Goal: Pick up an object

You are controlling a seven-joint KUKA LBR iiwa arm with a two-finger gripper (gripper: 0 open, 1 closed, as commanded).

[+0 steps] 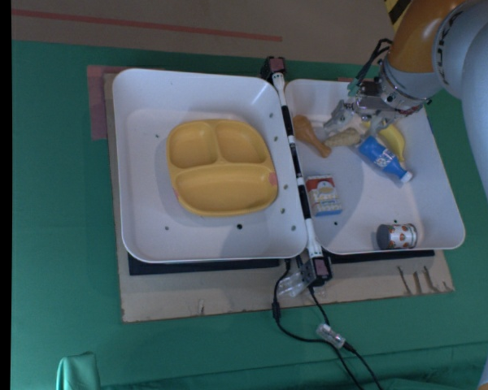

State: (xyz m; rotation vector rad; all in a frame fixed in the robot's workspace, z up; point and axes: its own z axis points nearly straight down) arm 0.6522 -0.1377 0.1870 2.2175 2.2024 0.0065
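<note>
The gripper sits low in the right bin, over a pale object beside the blue-and-white carton. Jaw opening: cannot tell. The yellow divided plate occupies the left bin.

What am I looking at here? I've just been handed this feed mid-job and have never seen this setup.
This is one fixed camera above a bench, looking down at a slant. The grey arm with the orange band is the robot, reaching in from the picture's right. Its end effector is low over the right bin, among a cluster of items; I can't tell from here whether it holds anything.

The left bin holds a yellow divided plate. The right bin holds an orange drumstick-shaped toy, a blue and white packet with a yellow item beside it, a small red and white box, and a small can on its side. Black cables trail off the bench's near edge.
</note>
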